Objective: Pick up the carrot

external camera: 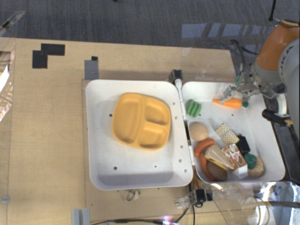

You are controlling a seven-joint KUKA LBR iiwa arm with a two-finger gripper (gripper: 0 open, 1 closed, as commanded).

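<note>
Camera view: the grey end effector (238, 89) is hovering just above the small orange plastic carrot (228, 103), which is lying near the far wall of the right-hand shallow white bin (271, 142); whether it is released or clenched cannot be told, being positioned seemingly for a grasp.

Before me: two white bins (93, 139) side by side on the surface. One yellow divided tray (140, 121) in the first. In the second I count one carrot (228, 103), one green piece (192, 108), one egg (198, 131), one sausage (202, 147), one dark green item (250, 160), and several small cartons (230, 154) I cannot count exactly.
</note>
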